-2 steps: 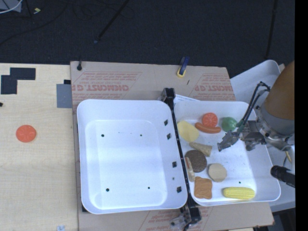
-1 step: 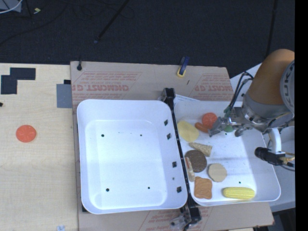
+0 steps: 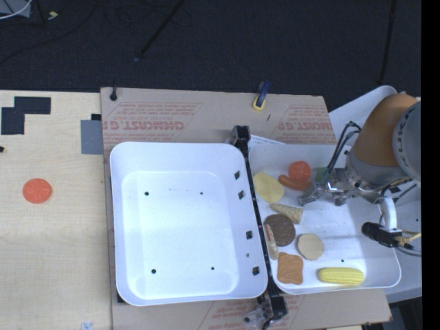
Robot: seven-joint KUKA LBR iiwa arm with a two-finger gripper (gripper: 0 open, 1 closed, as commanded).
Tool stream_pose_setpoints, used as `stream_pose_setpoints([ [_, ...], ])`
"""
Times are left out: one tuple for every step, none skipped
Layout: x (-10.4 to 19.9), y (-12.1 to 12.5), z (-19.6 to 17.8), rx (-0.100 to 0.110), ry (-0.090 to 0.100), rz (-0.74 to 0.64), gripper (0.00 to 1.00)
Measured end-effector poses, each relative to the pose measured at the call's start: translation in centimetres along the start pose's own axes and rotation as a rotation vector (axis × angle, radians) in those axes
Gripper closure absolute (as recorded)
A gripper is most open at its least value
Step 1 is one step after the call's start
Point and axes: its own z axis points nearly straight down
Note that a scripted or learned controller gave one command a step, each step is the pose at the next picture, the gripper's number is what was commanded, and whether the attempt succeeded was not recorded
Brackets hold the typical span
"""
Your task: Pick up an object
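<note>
Several toy foods lie in the right bin [image 3: 385,273]. A red tomato [image 3: 300,169] sits at its far side, with an orange sausage-like piece [image 3: 291,182] and a pale yellow piece [image 3: 267,185] just left of it. Nearer the front are a cone [image 3: 287,212], a brown patty [image 3: 280,229], a beige round biscuit [image 3: 310,246], an orange waffle [image 3: 290,268] and a yellow corn cob [image 3: 341,276]. My gripper [image 3: 311,195] hangs low over the bin's middle, just right of the cone and below the tomato. Nothing shows as held in it.
The left bin [image 3: 120,184] stands beside the right one, with a black divider rail [image 3: 249,205] between them. Both rest on a cardboard sheet [image 3: 206,115]. A blue and yellow clamp [image 3: 260,96] sits at the far edge. The grey arm [image 3: 385,150] covers the bin's right side.
</note>
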Motion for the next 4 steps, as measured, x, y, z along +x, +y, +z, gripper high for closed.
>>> stream_pose_setpoints([
  [1.6, -5.6, -0.3, 0.002, 0.002, -0.001, 0.00],
  [-1.4, 0.5, -0.5, -0.007, -0.001, -0.005, 0.00],
  [4.9, 0.5, -0.3, 0.000, 0.004, -0.005, 0.00],
  [2.6, 3.7, -0.4, -0.002, 0.001, -0.004, 0.00],
])
